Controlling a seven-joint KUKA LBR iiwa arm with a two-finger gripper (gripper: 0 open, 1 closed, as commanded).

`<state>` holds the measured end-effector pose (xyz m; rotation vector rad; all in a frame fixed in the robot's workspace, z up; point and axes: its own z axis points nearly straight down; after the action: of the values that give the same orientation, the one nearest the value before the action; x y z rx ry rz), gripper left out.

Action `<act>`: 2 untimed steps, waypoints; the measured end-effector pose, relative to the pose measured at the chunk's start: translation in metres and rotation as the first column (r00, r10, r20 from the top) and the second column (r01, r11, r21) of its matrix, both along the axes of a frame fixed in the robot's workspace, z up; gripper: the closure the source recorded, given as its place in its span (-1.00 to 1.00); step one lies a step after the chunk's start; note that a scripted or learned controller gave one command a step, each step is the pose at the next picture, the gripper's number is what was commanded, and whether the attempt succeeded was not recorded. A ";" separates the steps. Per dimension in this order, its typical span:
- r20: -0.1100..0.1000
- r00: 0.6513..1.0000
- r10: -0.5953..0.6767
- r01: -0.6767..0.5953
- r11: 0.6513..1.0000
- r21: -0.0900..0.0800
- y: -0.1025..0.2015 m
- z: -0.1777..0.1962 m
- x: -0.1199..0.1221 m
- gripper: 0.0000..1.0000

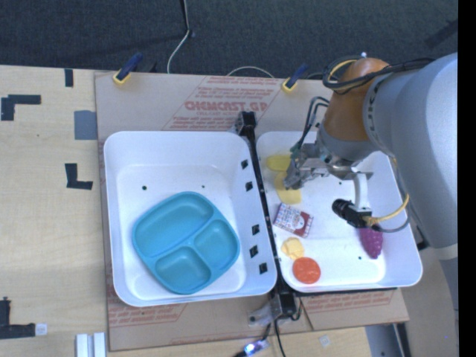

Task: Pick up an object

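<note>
Background: a dark, fine-grained carpet (89,13) lay behind the bench, with a thin white cable (178,47) curving over it.
Bench: a pale wood-look top (44,222) carried black tape marks, and a sheet of brown cardboard (216,106) with red lettering lay on it.
Clamps: two small yellow-and-blue clamps (126,69) sat at the cardboard's far edge.
Left bin: the shallow, glossy white bin (111,151) had rounded corners.
Plate: a smooth blue plastic plate (186,240) with three compartments lay flat in the left bin, turned at an angle.
Divider: a black strip (253,192) ran between the two bins.
Right bin: it was a white bin (401,277) of the same make, touching the left one.
Arm: a broad grey matte arm (424,140) with an orange band (353,114) reached in from the right.
Gripper: the gripper (297,171) was low over the near-left part of the right bin, and whether it was wide or narrow could not be told.
Disc: a pale yellow, flattish rounded disc (277,162) lay just beside the gripper, by the divider.
Chunk: a yellow blocky chunk (290,195) lay right under the gripper, though contact could not be told.
Packet: a crinkled red-and-white packet (291,219) lay flat near the chunk.
Lump: a small yellow lump (291,247) lay beyond the packet, near the front rim.
Ball: a round orange ball (306,271) touched the lump, at the front rim.
Purple piece: a tapered, bumpy purple piece (371,242) lay well apart from the rest, toward the right wall.
</note>
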<state>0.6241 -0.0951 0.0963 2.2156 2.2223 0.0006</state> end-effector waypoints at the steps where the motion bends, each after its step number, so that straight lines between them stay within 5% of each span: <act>1: 0.000 1.000 -0.002 0.002 1.000 0.002 0.000 0.063 0.000 1.00; 2: 0.002 1.000 -0.002 0.002 1.000 0.002 0.003 0.127 0.003 1.00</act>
<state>0.6275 -0.0921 0.2231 2.2169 2.2202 0.0051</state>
